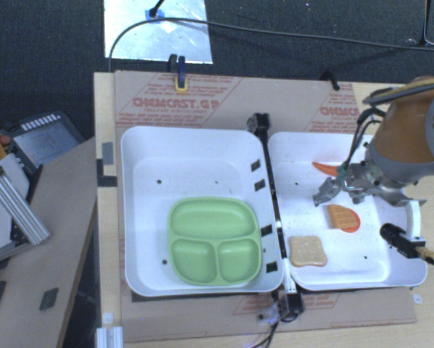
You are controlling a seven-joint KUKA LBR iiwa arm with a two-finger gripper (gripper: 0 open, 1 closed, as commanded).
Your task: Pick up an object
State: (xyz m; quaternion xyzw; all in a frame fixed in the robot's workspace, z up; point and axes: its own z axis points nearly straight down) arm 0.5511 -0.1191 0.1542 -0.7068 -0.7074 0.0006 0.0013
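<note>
My gripper [340,196] hangs in the right bin [369,267], near its middle, reaching in from the right. It stands open, with nothing between its fingers. Just below it lies a flat orange-and-red piece [343,218], close to the fingertips but apart from them. An orange carrot-like piece [324,168] lies just behind the gripper, partly hidden by it. A tan slice of toast [308,251] lies at the bin's front left.
The left bin [152,151] holds a green divided plate [214,239] at its front. A black divider [269,194] runs between the two bins. A low table with equipment stands at the far left.
</note>
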